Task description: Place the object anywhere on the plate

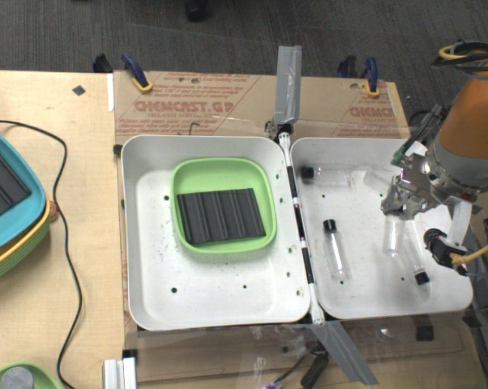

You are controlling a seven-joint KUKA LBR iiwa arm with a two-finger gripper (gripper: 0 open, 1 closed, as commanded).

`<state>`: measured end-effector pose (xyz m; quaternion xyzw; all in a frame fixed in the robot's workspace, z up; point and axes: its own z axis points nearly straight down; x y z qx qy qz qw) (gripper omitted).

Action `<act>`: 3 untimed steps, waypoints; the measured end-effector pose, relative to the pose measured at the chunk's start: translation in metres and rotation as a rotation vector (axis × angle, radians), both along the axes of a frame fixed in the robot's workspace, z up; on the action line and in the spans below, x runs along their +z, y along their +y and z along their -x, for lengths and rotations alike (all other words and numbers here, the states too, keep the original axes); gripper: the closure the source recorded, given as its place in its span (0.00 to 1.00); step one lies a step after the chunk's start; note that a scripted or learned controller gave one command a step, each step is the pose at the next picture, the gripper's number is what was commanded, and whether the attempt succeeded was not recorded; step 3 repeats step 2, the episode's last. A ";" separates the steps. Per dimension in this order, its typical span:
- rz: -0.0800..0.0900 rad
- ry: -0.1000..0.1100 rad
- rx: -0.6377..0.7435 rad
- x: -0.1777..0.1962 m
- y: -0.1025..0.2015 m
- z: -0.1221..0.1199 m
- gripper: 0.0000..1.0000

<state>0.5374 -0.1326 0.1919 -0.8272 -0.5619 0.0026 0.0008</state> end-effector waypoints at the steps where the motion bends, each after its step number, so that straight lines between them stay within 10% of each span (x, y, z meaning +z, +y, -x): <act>1: 0.000 0.000 -0.001 0.000 0.000 0.000 0.00; 3: 0.000 -0.003 -0.088 0.037 -0.033 0.008 0.00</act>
